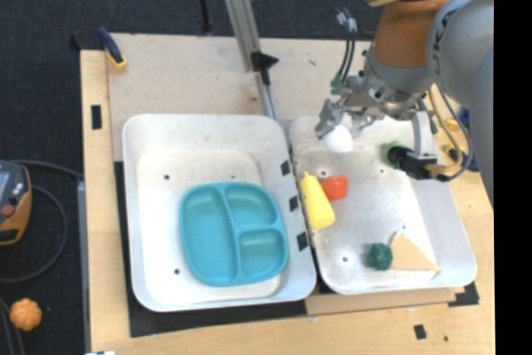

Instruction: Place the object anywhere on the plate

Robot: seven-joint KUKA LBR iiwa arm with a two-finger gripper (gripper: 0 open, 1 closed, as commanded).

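The blue plate lies in the left bin. At the right bin's far-left corner the tool appears to pinch a white object between its fingers. Likely the carrying step: next, lift and cross left over the plate.

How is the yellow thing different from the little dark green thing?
The yellow object is long and bright and lies by the right bin's left wall, touching an orange-red object. The dark green object is small, roundish and sits nearer the front, beside a tan wedge. Both lie in the right bin, not on the blue plate.
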